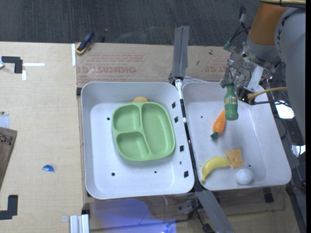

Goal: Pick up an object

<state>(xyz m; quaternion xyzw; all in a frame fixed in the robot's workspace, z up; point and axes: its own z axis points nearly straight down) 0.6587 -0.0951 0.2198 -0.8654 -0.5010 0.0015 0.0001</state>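
Note:
A green bottle (pixel 231 106) hangs upright over the back of the right bin (pixel 272 144), its cap between the fingers of my gripper (pixel 230 83), which is shut on it. Below the bottle an orange carrot (pixel 219 123) lies on the bin floor. Nearer the front of that bin are a yellow banana (pixel 214 166), a tan cracker-like square (pixel 234 158) and a white ball (pixel 244 176). The arm's orange band (pixel 273 13) stands above the bin's back right corner.
The left bin (pixel 97 169) holds a green divided plate (pixel 144 130), and a small yellow-orange thing (pixel 140 100) peeks out behind it. A grey divider post (pixel 181 52) rises between the bins at the back. Cables (pixel 265 92) hang by the wrist.

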